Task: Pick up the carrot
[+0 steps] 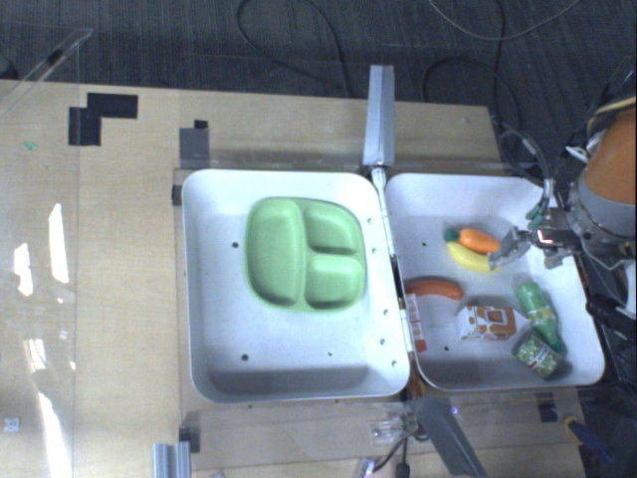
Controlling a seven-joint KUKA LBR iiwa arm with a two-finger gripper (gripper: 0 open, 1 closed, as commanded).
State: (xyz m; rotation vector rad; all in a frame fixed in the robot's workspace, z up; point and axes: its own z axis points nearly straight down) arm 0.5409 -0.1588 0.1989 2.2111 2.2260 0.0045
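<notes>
A pale wooden worktop (100,297) fills the left of the frame, with dark carpet and looping black cables along the top edge. Two shallow white bins sit side by side on it.

The pincer (520,243) reaches in from the right edge, low over the right bin (438,202), with the grey arm and its orange band (609,162) behind it at the far right. One grey finger (506,250) slants down and left; whether the pincer is open or closed cannot be told at this size, and nothing shows between its fingers.

The carrot (476,239) lies just left of that fingertip, orange with a green top, in the upper middle of the right bin. A banana (468,258) lies touching it below. Further down, a sausage (434,288) lies near the bin's left wall. To its right stands a small brown and white carton (487,322). A green bottle (536,303) and a green box (537,354) lie in the lower right corner.

The left bin (214,357) holds a green divided tray (304,254), in its upper middle.
</notes>
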